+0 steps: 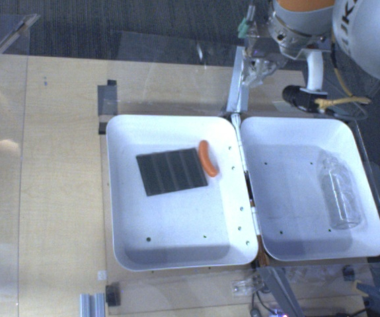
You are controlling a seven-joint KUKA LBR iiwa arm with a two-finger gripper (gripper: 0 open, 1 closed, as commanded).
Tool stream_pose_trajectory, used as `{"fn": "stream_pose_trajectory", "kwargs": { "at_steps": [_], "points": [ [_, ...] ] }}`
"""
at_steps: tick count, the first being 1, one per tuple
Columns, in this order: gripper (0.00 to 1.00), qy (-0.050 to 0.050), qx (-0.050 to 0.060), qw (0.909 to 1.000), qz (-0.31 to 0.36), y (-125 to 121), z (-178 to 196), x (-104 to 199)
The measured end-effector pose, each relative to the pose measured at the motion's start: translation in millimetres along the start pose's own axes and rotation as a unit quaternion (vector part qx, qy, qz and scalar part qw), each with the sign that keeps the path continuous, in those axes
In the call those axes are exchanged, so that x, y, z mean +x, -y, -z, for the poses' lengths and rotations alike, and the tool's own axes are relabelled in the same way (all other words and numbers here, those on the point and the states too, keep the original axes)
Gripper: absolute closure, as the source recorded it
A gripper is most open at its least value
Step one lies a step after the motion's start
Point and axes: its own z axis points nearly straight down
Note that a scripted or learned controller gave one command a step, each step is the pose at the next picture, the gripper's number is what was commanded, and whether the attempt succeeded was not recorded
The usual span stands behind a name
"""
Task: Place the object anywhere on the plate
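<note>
The little orange sausage (207, 158) is in the left bin (123, 197), lying right against the right edge of the dark ridged plate (171, 171). A clear plastic bottle (339, 191) lies in the right bin (289, 236). The hand (254, 68) hangs over the desk (51, 177) beyond the bins' far edge; can't tell if it's open or closed.

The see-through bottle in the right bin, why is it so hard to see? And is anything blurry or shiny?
Camera view: the clear bottle blends into the white right bin; shadow darkens both bins' near walls; the gripper looks soft; the orange sausage stands out sharply.
</note>
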Motion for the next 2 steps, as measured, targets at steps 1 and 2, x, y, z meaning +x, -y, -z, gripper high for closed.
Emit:
{"fn": "stream_pose_trajectory", "kwargs": {
  "at_steps": [1, 2],
  "points": [
    [1.00, 0.000, 0.000, 0.9638, -0.267, 0, 55, 6],
    [1.00, 0.000, -0.001, 0.9587, -0.284, 0, 83, -35]
  ]
}}
